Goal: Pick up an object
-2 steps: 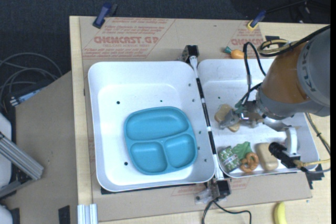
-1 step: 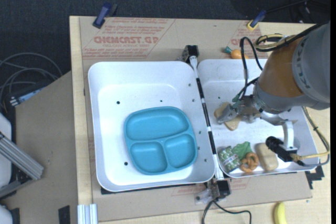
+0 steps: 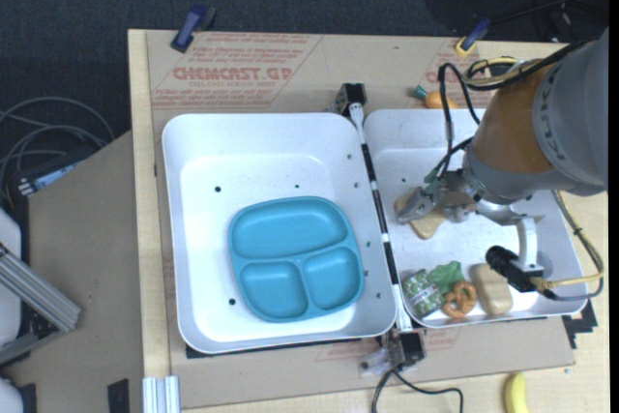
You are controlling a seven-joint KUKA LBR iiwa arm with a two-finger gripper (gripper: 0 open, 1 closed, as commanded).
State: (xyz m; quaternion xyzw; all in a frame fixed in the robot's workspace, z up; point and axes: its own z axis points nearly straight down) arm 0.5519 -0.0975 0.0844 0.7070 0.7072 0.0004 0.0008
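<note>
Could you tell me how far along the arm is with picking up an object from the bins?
Done: the end effector is down in the right bin, at a tan object on its floor. In hand: nothing visibly held; whether it has gripped the object cannot be told. Left: the grasp and the lift. Other items lie at the bin's near edge; the blue divided plate sits in the left bin.

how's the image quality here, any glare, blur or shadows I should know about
Camera view: lighting is even and soft, with mild glare on the left bin rim; the blue tray is sharp; the arm looks slightly soft and shades the right bin around the claw; small items at the near edge are hard to resolve.
</note>
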